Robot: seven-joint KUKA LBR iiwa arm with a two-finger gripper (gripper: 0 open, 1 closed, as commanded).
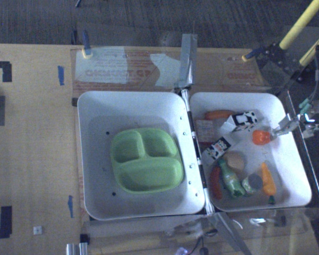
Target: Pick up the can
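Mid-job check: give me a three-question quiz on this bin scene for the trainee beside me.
1. True or false: the green divided plastic plate lies in the left white bin.
2. Which item lies just to the view's right of the small grey metal can? A) the orange toy carrot B) a blue cup C) a yellow banana
3. Fill in: the end effector is above the ___ white bin.

Key: 1 true. 2 A. 3 right; it is above the right white bin, near its outer rim and apart from the can.
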